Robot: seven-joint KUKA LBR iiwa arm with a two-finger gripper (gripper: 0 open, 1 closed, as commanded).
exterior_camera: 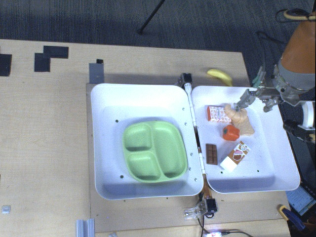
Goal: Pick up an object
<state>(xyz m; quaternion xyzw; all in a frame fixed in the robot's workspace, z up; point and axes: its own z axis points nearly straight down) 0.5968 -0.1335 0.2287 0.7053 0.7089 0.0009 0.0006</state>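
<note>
The right bin (276, 177) holds a red and white packet (215, 113), a tan pastry-like piece (240, 119), a small orange-red fruit (230, 132), a brown chocolate bar (211, 153) and a little white and brown carton (236, 156). My gripper (256, 102) hangs over the bin's far right part, open, with nothing between its fingers. Its left fingertip (244, 100) is just above the pastry's far end; I cannot tell if it touches.
In the left bin (106, 112) lies a green divided plate (154, 150). A yellow banana (219, 75) rests on the bench just behind the right bin. Cables and a connector (205, 209) sit at the bins' front edge.
</note>
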